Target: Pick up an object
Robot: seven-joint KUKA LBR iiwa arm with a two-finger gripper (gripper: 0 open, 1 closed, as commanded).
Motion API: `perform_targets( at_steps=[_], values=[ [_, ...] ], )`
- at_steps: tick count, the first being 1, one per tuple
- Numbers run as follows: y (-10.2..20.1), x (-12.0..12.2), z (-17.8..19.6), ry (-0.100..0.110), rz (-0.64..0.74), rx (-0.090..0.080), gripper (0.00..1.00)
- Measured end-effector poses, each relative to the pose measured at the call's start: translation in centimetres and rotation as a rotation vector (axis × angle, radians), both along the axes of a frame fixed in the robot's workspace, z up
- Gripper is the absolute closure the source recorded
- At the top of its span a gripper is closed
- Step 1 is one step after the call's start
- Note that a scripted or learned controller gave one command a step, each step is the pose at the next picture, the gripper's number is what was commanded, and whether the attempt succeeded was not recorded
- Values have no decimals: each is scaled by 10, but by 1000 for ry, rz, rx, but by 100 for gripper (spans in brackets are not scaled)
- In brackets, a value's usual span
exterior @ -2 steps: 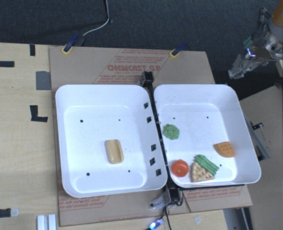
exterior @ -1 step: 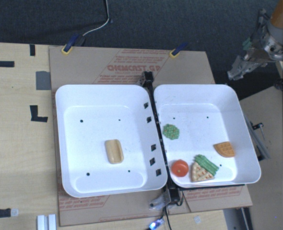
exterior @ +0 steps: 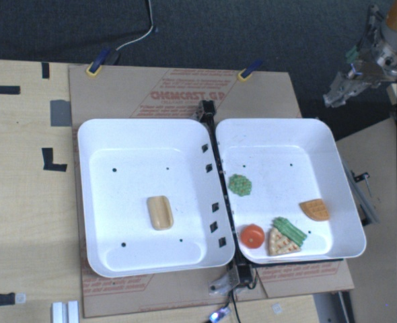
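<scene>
Overhead, the gripper (exterior: pixel 343 93) hangs at the view's upper right, outside both bins, well apart from all objects; whether it's open or closed can't be told. Right bin (exterior: pixel 319 134): green leafy piece (exterior: pixel 239 184), tomato (exterior: pixel 252 235), waffle wedge (exterior: pixel 281 243), orange piece (exterior: pixel 315 209). Left bin (exterior: pixel 91 140): bread roll (exterior: pixel 160 212), alone near centre.

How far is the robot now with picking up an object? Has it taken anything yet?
Nothing looks done yet. The gripper is high at the right, outside the bins, with no object seen in it. The bread roll lies in the left bin; the broccoli, tomato, pizza slice and orange piece lie in the right bin. Reaching, grasping and lifting are all left.
</scene>
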State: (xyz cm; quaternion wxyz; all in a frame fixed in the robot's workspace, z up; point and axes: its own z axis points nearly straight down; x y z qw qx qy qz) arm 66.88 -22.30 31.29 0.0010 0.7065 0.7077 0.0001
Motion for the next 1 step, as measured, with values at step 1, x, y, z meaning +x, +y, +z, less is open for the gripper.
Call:
perform_targets(
  at_steps=[1],
  values=[
    [0, 0, -15, 3, 0, 0, 100]
  ],
)
